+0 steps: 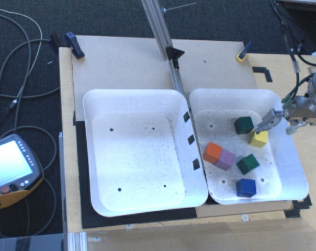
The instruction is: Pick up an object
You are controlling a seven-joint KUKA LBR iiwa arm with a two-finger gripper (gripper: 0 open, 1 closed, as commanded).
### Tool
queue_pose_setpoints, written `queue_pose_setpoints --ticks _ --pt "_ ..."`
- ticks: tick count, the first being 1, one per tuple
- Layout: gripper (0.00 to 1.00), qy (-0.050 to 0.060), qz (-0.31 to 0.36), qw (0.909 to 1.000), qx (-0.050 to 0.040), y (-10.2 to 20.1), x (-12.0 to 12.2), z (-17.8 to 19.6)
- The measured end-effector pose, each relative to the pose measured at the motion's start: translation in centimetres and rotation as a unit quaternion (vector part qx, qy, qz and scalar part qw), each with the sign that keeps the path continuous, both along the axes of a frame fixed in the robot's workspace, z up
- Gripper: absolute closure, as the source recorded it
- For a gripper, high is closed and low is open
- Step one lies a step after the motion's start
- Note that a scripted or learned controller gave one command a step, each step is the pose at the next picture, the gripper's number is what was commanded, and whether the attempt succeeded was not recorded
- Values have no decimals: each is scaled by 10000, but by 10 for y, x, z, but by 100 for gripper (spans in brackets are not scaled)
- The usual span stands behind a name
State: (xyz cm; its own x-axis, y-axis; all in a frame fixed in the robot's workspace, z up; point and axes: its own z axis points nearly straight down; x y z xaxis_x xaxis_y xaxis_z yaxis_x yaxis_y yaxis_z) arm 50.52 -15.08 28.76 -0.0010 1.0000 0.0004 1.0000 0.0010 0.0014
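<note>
So the hand (267, 125) is hanging over the right bin (289, 192), coming in from 3 o'clock, and its tip sits right on top of the yellow block (259, 138). Can't honestly tell whether the fingers are wide or closed on anything, since from up here they're one grey blur against the white plastic. I'd guess the yellow block is the target, as it's the nearest thing to the tip, out toward the bin's 2 o'clock area.

If I were running this, I'd want the fingers to straddle the yellow block squarely and drop straight down before closing, because a dark green block (244, 124) sits just beside it at about 10 o'clock. One finger landing between the two could shove the green one or wedge both together.

Other stuff in that bin: an orange block (213, 151) touching a purple block (225, 159) near the middle-left, a second green block (247, 163) at around 6 o'clock from the yellow one, and a blue block (246, 187) down near the front wall. Those are well apart from the yellow one, so no trouble there. The left bin (95, 140) is just beside it on the counter (126, 61), and a teach pendant (11, 169) sits on the floor way off at 9 o'clock.
</note>
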Motion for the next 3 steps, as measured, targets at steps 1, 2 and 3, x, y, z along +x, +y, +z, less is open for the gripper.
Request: queue_pose_setpoints --ticks 1,2,3 --pt "0 42 8 10000 10 -8 77 -138" --pt "0 4 5 10000 -3 -21 127 -191" --pt "100 -14 11 10000 -12 -21 128 -177"
